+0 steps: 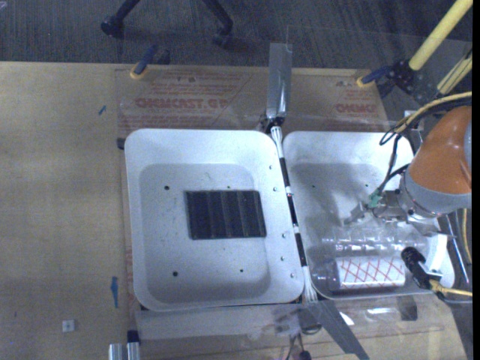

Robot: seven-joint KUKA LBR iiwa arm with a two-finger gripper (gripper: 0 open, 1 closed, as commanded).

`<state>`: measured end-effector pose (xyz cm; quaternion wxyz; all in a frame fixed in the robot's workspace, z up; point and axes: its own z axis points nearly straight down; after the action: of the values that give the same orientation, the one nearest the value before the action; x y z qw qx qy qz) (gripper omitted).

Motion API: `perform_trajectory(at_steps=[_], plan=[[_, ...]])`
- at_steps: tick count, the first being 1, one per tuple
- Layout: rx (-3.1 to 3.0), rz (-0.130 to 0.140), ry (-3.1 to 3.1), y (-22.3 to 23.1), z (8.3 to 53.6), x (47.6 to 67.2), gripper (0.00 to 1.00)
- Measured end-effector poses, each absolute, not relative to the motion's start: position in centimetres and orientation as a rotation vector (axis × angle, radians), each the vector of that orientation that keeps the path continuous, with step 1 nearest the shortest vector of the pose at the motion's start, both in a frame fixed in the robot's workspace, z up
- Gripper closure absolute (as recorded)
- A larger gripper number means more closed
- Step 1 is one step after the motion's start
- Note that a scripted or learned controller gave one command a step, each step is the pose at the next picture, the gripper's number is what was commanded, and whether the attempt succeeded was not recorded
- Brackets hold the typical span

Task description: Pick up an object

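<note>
Camera view, looking down at a slant. I see two white bins side by side on the wooden worktop (pixel 60 201). The left bin (pixel 150 156) holds a dark ribbed rectangular pad (pixel 225 214), lying flat near the middle of the floor. The right bin (pixel 322 156) holds a clear plastic package with a red-and-white lattice pattern (pixel 369 273), lying flat at the near edge of that bin, next to a crumpled clear wrapper or bottle-like item (pixel 367 242) just above it; I can't tell exactly what that is. My arm (pixel 444 163), grey with an orange band, comes in from the right over the right bin. The tool (pixel 369 208) sits low over the bin floor, just above the clear item, apart from the red-patterned package. I cannot tell its state, too blurred and small. Nothing visibly between its tips.
</note>
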<state>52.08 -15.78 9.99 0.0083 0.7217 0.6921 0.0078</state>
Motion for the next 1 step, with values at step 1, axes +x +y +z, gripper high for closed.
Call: perform_trajectory(at_steps=[1], plan=[[2.152,0.005,2.28,-18.4,8.79,59.16,0.0]])
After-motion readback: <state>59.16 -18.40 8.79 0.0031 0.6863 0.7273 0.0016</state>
